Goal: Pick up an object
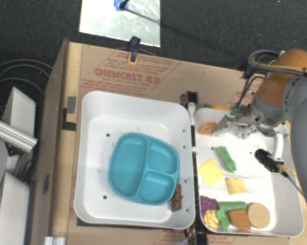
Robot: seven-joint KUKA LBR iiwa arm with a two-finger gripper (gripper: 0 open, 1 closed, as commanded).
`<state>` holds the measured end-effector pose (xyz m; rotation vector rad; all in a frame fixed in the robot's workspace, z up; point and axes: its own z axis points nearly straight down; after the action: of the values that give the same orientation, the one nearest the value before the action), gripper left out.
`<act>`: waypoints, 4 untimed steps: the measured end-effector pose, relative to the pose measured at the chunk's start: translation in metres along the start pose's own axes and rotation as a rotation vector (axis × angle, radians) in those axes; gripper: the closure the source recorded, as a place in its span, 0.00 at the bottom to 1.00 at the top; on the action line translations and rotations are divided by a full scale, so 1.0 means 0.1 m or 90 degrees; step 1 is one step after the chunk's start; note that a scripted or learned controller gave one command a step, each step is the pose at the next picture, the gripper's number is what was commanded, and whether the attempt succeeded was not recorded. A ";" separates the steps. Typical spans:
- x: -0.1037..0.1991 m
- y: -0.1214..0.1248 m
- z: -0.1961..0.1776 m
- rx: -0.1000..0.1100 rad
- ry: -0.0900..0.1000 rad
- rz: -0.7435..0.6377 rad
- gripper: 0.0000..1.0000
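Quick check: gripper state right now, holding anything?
Two-finger gripper: cannot be told; it sits low over the right white bin's far end.

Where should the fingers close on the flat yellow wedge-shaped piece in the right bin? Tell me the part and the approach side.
The flat yellow wedge-shaped piece lies flat on the floor of the right white bin, apart from its neighbours. Likely best: come straight down from above and pinch across its two straight edges near the middle. The green stick-shaped piece and the small orange-yellow square sit close, so keep the fingers clear of those sides.

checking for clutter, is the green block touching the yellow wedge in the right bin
Apart. The camera view shows a strip of white bin floor between the green block and the yellow wedge.
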<state>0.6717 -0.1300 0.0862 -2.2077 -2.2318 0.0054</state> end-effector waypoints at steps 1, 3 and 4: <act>0.22 -0.68 0.02 0.000 0.002 0.007 0.00; 0.17 -0.74 0.02 -0.002 0.000 0.006 0.00; 0.10 -0.79 0.02 -0.002 0.000 0.007 0.00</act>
<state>0.5929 -0.1207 0.0842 -2.2209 -2.2221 0.0007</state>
